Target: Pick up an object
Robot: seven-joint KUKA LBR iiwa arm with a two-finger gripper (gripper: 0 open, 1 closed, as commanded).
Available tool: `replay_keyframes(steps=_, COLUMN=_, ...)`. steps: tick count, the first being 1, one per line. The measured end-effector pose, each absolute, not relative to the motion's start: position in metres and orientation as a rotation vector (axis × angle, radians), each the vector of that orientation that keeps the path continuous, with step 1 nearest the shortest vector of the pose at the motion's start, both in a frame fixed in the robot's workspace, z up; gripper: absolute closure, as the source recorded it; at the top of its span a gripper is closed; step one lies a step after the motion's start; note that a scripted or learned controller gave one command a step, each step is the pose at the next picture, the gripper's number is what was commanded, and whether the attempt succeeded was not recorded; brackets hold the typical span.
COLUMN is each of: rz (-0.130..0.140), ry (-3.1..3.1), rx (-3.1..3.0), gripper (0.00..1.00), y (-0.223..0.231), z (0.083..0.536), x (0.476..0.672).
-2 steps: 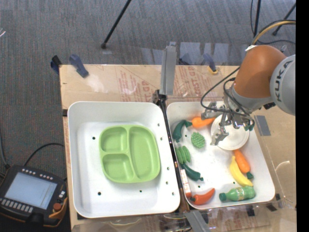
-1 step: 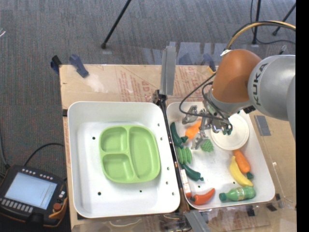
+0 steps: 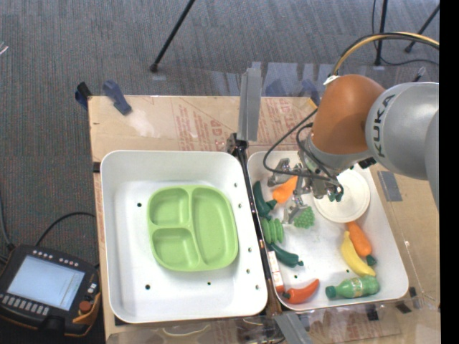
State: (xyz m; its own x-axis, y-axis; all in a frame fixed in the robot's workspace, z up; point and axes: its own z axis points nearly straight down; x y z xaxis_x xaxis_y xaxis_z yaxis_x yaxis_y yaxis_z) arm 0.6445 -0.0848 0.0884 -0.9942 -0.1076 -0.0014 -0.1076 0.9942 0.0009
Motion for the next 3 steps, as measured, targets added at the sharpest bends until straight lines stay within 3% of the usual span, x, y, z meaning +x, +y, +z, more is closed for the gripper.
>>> replay_keyframes(steps=1, rz=0.001, ry=3.131, rx=-0.173, gripper=1.00, y=-0.084, z=0.100, x=0.646)
replay_keyframes(steps=2, rz=0.001, ry=3.124, rx=0.009, gripper=1.00, y=-0.045, z=0.245, x=0.648)
replay_keyframes(steps=3, rz=0.003, ry=3.133, rx=0.005, gripper=1.00, y=-0.043, z=0.248, x=0.646)
